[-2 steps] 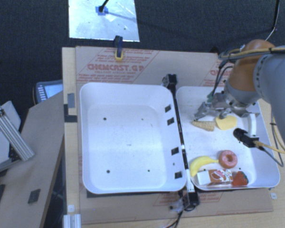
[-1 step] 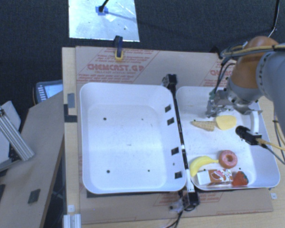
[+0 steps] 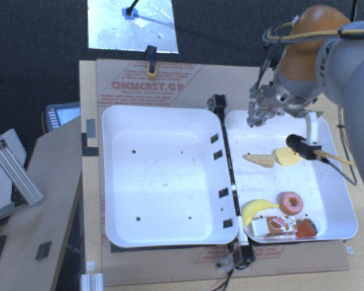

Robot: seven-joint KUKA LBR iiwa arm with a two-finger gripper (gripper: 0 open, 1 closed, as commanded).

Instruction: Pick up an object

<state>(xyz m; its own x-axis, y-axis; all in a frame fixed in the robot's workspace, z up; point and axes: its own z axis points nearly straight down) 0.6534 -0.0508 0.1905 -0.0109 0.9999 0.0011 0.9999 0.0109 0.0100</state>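
Note:
My gripper point(image 3: 255, 117) hangs over the far left part of the right bin point(image 3: 338, 185), below the orange wrist band. Nothing shows between its fingers. In that bin lie a tan cone-shaped piece point(image 3: 260, 160) and a pale yellow piece point(image 3: 287, 156), both a little in front of the gripper. Nearer the front edge sit a yellow banana point(image 3: 258, 209), a pink donut point(image 3: 291, 202), a small red and white carton point(image 3: 281, 225) and a red strawberry point(image 3: 308, 228).
The left bin point(image 3: 164, 174) stands beside the right one, with a black divider with clips point(image 3: 225, 162) between them. A black cylinder with cable point(image 3: 303, 145) juts in from the arm side over the right bin. A cardboard sheet point(image 3: 151, 80) lies under both bins.

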